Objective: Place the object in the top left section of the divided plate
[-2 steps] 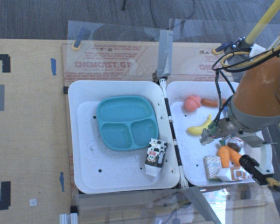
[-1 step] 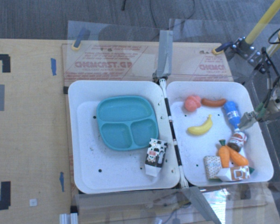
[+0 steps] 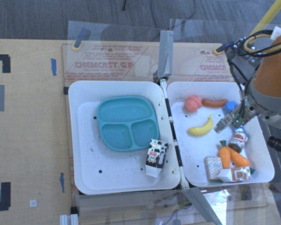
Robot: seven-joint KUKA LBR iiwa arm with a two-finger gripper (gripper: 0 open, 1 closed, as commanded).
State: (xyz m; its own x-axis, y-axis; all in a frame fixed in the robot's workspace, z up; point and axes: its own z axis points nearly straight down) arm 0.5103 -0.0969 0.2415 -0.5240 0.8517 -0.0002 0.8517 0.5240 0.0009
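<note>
Over the right bin (image 3: 267, 165) I see my claw (image 3: 228, 121) hanging near the banana (image 3: 201, 127); I cannot tell how it stands. Left of it, the plate (image 3: 127, 122) lies bare, a carton (image 3: 155, 157) just beside.

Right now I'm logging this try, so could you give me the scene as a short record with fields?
plate: teal divided plate, left bin, all sections bare
beside plate: milk carton, lying in the left bin near the plate's lower right edge
right bin: banana, pink ball, sausage, carrots, small bottle
gripper: over right bin, above the bottle
task state: nothing placed yet
</note>
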